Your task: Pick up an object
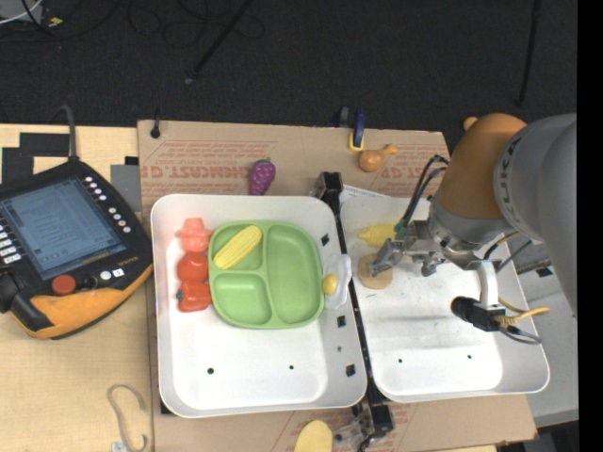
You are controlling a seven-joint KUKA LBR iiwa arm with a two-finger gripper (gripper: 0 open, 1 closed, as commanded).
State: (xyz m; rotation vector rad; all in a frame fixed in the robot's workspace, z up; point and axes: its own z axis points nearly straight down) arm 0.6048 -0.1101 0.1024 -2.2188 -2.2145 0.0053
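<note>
My gripper (388,255) hangs low over the left part of the right bin (452,365), the arm reaching in from the right. Directly below and left of it lies a small tan round object (376,278), touching or nearly touching the gripper tip. A yellow object (376,234) lies just behind the gripper, near the bin's back left corner. In the left bin (245,375) a green divided plate (283,295) carries a yellow corn cob (236,246). A red and orange toy (192,266) lies along the plate's left side, and a small yellow piece (330,285) sits at its right rim.
Purple grapes (262,175) and an orange pear-shaped toy (375,158) lie on the cardboard behind the bins. Another yellow object (314,435) sits in front of the bins. A teach pendant (66,243) rests on the bench at the left.
</note>
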